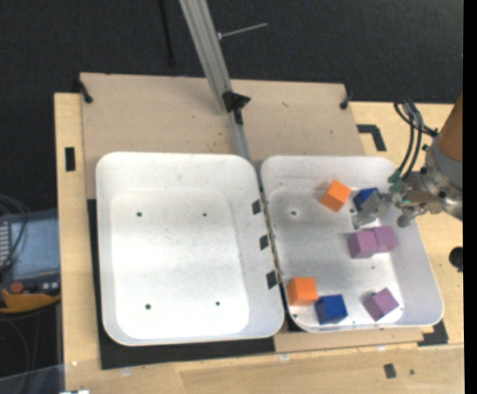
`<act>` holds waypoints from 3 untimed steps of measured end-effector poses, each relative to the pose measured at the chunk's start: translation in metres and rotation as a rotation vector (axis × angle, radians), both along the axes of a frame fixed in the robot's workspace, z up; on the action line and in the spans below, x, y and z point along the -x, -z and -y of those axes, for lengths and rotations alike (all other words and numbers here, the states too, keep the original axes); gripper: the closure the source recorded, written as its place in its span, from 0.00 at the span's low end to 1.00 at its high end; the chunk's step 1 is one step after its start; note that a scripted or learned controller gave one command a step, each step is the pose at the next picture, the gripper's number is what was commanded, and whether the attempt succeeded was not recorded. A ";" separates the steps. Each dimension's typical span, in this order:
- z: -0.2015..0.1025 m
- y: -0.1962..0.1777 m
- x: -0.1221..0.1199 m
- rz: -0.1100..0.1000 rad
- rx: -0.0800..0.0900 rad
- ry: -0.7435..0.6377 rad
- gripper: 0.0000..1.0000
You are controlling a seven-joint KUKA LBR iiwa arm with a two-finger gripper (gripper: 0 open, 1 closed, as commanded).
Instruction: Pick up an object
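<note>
The right bin [304, 179] holds several small blocks. An orange block [335, 195] and a blue block [364, 196] lie near its far side. A larger purple block [372, 241] lies in the middle right. Another orange block [304, 289], a blue block [331, 309] and a purple block [380, 303] sit along the near edge. My gripper [386, 214] hangs over the right side of this bin, just above the larger purple block and beside the far blue block. Its fingers stand apart and open, with nothing between them.
The left bin [181, 245] sits beside the right one, with a ridge between them. A slanted metal pole [209, 48] rises from the bench behind the bins. Cables [410, 138] hang near the arm at right. A handheld control unit [25, 253] lies off the bench at left.
</note>
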State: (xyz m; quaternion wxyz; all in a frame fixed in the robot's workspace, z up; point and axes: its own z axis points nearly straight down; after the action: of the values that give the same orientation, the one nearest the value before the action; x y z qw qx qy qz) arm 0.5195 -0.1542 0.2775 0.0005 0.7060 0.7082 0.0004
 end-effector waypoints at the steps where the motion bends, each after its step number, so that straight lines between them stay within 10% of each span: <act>1: 0.000 0.000 0.000 0.001 0.000 0.003 0.00; 3: -0.009 0.099 -0.004 -0.006 0.000 0.006 0.00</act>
State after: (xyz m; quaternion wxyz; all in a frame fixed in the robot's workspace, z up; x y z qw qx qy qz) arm 0.5235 -0.1455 0.1781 -0.0014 0.7082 0.7060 -0.0017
